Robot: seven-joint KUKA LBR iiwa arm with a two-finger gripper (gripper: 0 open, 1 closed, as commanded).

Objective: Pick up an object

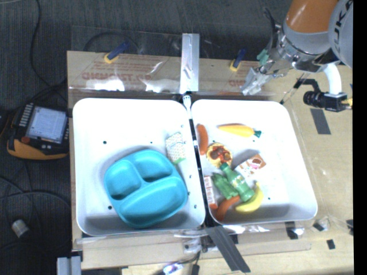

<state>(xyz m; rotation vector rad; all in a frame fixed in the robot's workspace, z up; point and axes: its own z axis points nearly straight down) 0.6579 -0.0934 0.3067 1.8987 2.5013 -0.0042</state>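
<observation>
The scene is lit brightly and evenly from above. The two white bins [287, 153] are rendered almost blown out, so that little surface detail is kept on their floors. Soft, short shadows are cast beneath the blue tray [146, 185] and beside the toys in the right bin. Glare is seen on the clear plastic sheet [132, 73] behind the bins. The dark carpet [34, 39] is left dim. Slight softness is noticed throughout, and the gripper [255, 83] is somewhat blurred.
</observation>
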